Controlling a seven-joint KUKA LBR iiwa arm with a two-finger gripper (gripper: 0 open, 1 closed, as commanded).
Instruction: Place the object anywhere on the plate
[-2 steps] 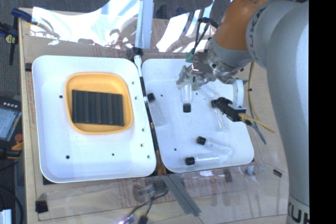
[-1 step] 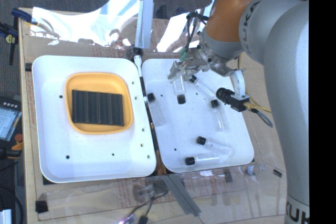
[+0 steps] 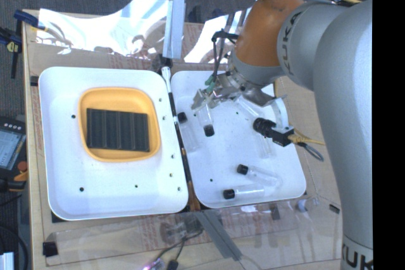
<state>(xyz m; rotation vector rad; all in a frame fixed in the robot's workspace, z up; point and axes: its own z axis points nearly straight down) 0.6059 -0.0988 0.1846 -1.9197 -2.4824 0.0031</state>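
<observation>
Item: my gripper [image 3: 212, 95], over right bin [image 3: 288, 190]; grip state cannot be told. Objects: 3 clear black-capped tubes [image 3: 243, 170] loose in that bin. Plate [image 3: 118, 100]: yellow, left bin [image 3: 57, 186]. Step: pick. Next: descend onto 1 tube.

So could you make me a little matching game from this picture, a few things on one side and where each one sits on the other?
Things:
1. yellow plate
2. dark ridged block
3. clear tube with a black cap
4. gripper

Places:
A. lying near the front edge of the right bin
B. in the middle of the left bin
C. resting on the plate
D. over the back of the right bin

Pairs: 1-B, 2-C, 3-A, 4-D
</observation>
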